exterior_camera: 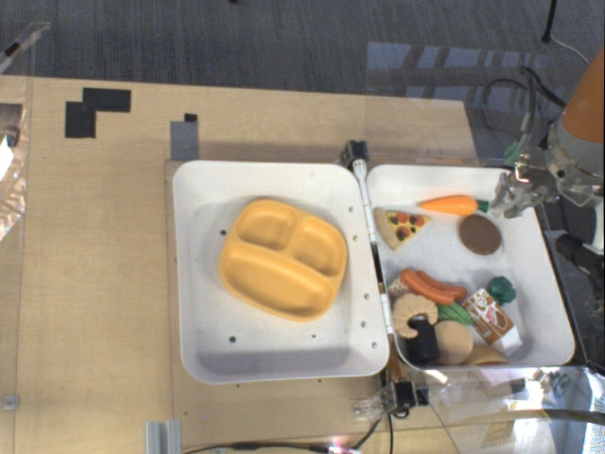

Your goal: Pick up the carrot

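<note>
An orange carrot (448, 204) with a green top lies on its side near the back of the right bin (539, 253). My gripper (512, 197) hangs over that bin's back right part, just right of the carrot's green end. Its metal fingers (502, 195) point down and nothing shows between them.
The right bin also holds a pizza slice (402, 225), a brown round patty (480, 235), a sausage (433, 286), a broccoli piece (500, 289), a small carton (490, 314) and several other toy foods at the front. A yellow divided plate (283, 257) lies in the left bin (198, 282).
</note>
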